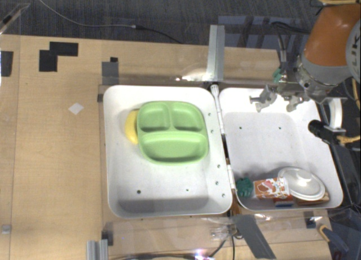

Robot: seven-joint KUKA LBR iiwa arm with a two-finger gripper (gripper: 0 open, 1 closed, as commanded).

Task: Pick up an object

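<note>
Wooden bench (51, 157), dark carpet beyond. Landmark = right bin (282, 140): hand (280, 102) hangs over its far edge, fingers spread, nothing between. Silver bowl (303, 184), carton (273, 188), green cap (244, 186) at its near edge. Green tray (171, 131) over yellow item (131, 127) in bin to its left.

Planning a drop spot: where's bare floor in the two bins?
Right bin: bare from the gripper down to the carton, silver lid and green piece crowding its near edge. Left bin: bare below the green tray; banana tucked against the tray's left side.
</note>
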